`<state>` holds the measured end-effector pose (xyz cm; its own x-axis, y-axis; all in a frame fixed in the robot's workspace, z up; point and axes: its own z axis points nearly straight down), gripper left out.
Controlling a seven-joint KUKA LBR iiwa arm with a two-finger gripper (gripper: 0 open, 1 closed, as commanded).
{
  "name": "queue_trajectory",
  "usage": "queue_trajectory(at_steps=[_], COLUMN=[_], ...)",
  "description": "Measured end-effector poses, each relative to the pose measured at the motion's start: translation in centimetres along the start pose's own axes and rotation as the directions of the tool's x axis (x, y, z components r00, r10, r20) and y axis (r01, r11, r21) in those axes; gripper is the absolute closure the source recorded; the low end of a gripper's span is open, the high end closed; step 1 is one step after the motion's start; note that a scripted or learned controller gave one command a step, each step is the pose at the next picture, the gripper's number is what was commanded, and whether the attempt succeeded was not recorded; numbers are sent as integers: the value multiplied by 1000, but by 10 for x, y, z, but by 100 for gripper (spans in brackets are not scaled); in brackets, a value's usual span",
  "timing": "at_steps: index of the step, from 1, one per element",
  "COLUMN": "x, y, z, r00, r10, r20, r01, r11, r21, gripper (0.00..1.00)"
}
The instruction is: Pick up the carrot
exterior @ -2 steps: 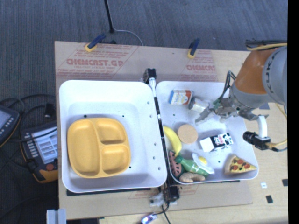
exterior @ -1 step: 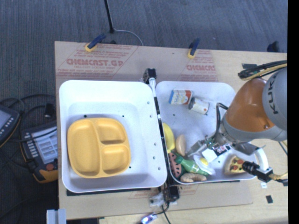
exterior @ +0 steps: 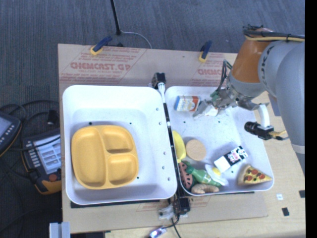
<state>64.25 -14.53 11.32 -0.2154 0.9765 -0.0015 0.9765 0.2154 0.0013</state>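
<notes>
My gripper (exterior: 210, 108) hangs low over the back of the right bin (exterior: 257, 145), just right of a small orange-and-white carton (exterior: 185, 103). A tan-orange elongated piece (exterior: 205, 188) lies at the front edge of that bin, partly under a green toy vegetable (exterior: 200, 175). I cannot tell whether this piece is the carrot. It is far from the gripper, toward the near side of the bin. Nothing shows held at the gripper.
The right bin also holds a banana (exterior: 178, 145), a tan round disc (exterior: 196, 149), a watermelon slice (exterior: 185, 172), a black-and-white carton (exterior: 231, 157) and a pizza slice (exterior: 255, 175). The left bin (exterior: 114, 95) carries a yellow divided plate (exterior: 104, 155).
</notes>
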Motion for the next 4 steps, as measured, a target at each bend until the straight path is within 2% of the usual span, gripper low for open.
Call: queue_trajectory(at_steps=[1,2,3,4], x=[47,61,61,159], y=[-18,-104,-103,-81], z=[24,24,13,-80], r00=[980,997,997,929], r10=[-201,-74,-73,-371], r20=[8,6,6,-1], r01=[201,74,73,371], r11=[980,997,997,929], r21=[-6,-10,-11,0], gripper=[0,0,100,100])
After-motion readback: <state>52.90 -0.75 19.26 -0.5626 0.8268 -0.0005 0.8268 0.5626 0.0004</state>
